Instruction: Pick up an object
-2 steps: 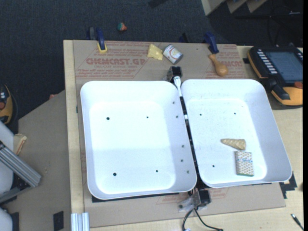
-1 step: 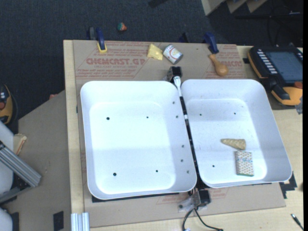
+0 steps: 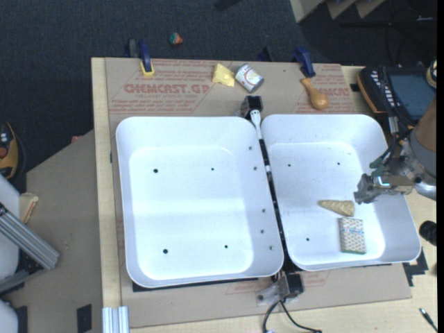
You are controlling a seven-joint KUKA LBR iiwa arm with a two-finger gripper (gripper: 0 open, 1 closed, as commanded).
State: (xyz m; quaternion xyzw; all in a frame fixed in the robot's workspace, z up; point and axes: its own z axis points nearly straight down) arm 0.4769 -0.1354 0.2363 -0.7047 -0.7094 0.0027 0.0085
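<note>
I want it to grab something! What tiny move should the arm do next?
Probably slide the gripper a little toward the tan cone-shaped piece and lower over it. That piece lies closest in the right bin, with the patterned block just beyond it.

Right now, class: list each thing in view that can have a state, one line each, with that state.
gripper: low over the right bin, beside the cone.
cone: lying on its side in the right bin.
patterned block: lying flat, near the cone.
left bin: level.
</note>
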